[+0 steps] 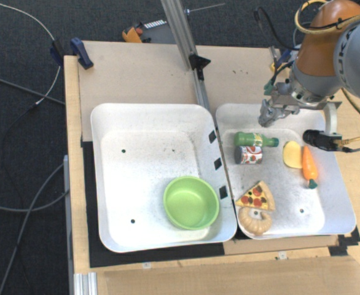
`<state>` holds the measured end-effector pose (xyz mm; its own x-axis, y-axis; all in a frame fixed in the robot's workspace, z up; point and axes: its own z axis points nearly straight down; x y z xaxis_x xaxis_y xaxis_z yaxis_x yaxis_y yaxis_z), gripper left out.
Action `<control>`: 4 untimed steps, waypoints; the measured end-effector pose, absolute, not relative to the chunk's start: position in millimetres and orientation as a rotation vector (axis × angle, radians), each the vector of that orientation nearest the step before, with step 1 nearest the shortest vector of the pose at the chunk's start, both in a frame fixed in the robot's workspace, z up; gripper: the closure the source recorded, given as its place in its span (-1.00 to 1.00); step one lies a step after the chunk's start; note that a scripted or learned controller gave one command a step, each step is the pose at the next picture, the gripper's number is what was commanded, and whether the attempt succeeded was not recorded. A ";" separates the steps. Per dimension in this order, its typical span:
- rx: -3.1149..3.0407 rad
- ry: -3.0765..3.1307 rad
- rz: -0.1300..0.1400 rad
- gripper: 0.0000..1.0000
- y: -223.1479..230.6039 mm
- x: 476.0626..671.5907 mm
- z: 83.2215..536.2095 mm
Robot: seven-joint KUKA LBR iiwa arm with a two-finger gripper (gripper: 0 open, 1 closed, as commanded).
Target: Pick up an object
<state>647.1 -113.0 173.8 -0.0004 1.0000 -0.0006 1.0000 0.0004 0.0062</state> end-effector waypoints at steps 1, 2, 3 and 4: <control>2.218 2.218 0.006 1.00 -114.3 639.6 232.7; 2.219 2.220 0.004 1.00 -114.3 640.2 263.5; 2.218 2.225 0.001 1.00 -73.4 622.9 252.0; 2.217 2.226 0.003 1.00 -24.6 601.6 259.4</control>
